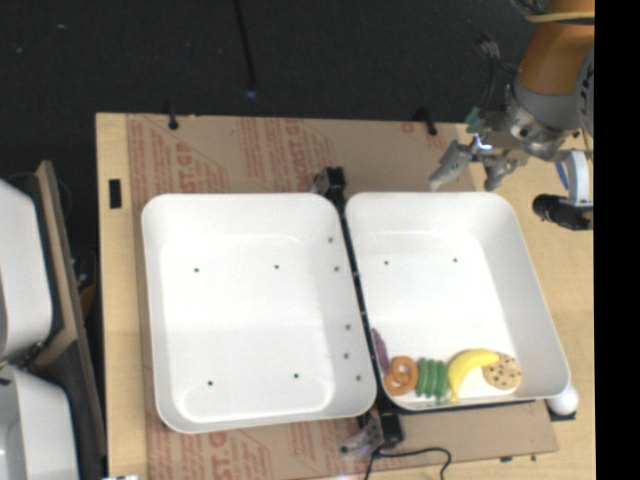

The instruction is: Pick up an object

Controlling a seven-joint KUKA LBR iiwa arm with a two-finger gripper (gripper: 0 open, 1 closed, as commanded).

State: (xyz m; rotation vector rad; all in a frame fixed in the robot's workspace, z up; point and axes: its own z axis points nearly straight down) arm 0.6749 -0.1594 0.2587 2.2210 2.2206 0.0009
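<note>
Grey metal pincer [473,171] hangs spread wide, holding nothing, beyond the smooth right bin [520,268] rim.

One fixed camera up above the bench [300,138], looking down at a slant, both white bins [240,228] in frame, arm [555,58] entering from the right

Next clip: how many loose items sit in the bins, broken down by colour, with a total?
All lie along the near edge of the right bin.
Orange-brown: 1, pretzel-like ring
Green: 1, ridged piece
Yellow: 1, banana
Tan with dark specks: 1, cookie
Purple: 1, thin sliver, hard to identify
Total: 5
</note>
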